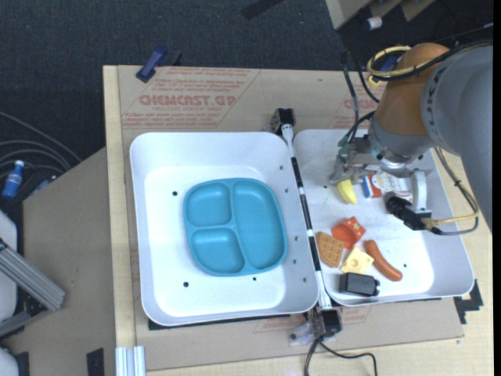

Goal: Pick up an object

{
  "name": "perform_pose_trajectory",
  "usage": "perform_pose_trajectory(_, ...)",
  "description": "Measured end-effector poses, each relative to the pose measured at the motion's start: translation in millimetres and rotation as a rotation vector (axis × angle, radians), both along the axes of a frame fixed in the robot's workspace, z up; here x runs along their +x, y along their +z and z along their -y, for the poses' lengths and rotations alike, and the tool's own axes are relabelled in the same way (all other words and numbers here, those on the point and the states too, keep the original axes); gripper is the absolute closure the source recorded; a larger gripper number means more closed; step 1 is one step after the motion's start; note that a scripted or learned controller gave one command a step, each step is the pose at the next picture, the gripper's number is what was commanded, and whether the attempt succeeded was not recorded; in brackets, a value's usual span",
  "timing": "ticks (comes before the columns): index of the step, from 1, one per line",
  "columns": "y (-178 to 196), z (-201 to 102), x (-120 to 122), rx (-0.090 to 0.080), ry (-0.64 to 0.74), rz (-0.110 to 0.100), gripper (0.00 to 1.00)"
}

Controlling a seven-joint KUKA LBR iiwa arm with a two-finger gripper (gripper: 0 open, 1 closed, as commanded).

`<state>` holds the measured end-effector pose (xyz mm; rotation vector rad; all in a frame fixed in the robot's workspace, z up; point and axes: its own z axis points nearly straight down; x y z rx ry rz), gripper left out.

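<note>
The right bin point(446, 276) holds several toy foods. A yellow piece point(347, 192) lies at its upper left, with a red, white and blue item point(373, 185) just to its right. Lower down are a red pepper point(349, 229), a brown waffle point(330, 249), a yellow cheese wedge point(358, 261), an orange-red sausage point(383, 261) and a black block point(358, 284). My gripper point(349, 171) reaches down into this bin from the right, its tip directly above and close to the yellow piece. Whether it touches the piece is hidden by the wrist.
The left bin point(156, 163) holds a blue divided plate point(235, 225). A black-clamped rim point(301, 202) separates the two bins. Cables point(438, 222) trail from the wrist over the right bin's right side. A blue clip point(151, 65) lies on the board behind the bins.
</note>
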<state>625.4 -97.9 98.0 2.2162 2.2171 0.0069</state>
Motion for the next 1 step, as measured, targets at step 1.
perform_pose_trajectory(1, 138.2, -29.6, -33.7, 0.001, 0.001, -0.004, 1.0)
